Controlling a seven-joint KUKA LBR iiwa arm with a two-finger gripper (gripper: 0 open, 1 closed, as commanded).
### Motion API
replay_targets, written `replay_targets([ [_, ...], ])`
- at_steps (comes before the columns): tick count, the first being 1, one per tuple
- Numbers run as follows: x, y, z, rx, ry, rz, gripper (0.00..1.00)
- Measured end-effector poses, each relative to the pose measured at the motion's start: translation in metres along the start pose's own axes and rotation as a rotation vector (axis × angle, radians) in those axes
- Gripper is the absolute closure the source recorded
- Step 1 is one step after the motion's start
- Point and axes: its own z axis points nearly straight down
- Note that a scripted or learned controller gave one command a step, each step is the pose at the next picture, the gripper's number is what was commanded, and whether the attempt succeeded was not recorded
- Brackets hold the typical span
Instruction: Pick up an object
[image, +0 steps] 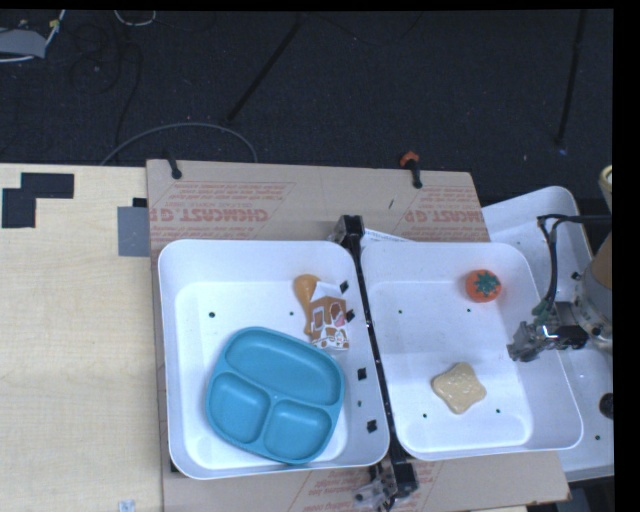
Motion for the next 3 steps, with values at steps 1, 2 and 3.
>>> replay_targets([
  [1, -0.001, 0.001, -0.047, -0.001, 0.0, -0.004, 1.0],
  [2, 0.058, 0.016, -0.046, 0.004, 0.004, -0.008, 1.0],
  [3, 0.109, 0.024, -0.032, 0.006, 0.003, -0.006, 1.0],
])
